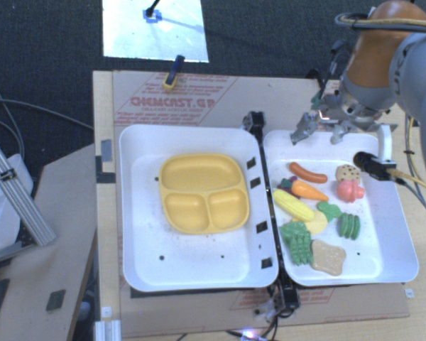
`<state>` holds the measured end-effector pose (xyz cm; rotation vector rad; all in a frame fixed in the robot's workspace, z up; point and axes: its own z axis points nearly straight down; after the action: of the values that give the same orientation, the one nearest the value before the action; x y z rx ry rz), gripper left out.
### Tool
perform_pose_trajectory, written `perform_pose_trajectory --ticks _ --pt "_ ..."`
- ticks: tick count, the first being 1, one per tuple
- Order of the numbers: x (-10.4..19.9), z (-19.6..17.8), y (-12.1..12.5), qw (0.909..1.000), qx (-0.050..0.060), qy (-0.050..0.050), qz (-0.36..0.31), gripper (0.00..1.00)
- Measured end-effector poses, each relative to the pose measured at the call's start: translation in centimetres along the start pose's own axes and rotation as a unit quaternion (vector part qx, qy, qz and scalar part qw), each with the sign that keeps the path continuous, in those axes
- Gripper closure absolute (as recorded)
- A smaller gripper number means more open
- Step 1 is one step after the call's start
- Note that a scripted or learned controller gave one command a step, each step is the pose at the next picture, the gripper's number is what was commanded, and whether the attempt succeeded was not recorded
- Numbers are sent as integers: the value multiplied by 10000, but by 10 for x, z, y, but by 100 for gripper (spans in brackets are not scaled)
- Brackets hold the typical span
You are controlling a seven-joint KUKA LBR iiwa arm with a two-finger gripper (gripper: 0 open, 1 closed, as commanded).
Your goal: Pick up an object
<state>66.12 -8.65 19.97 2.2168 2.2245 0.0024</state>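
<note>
gripper (319,128): spread open, empty, at right bin's (397,261) 12 o'clock | risk: toy foods packed tight; fingers may catch corn cob (292,204) and carrot (309,190) together, slipping

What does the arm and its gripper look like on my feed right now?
The arm is smooth grey with a rounded orange band above the wrist. Thin cables loop along its top, and a lighter grey collar sits below the band. The gripper is bare grey metal with slim fingers. A white bracket with a black cylinder hangs beside it.
</note>
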Motion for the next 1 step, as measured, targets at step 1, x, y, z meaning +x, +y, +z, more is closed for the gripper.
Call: perform_pose_trajectory --ticks 1 --pt "-42 106 5 10000 28 -5 25 0"
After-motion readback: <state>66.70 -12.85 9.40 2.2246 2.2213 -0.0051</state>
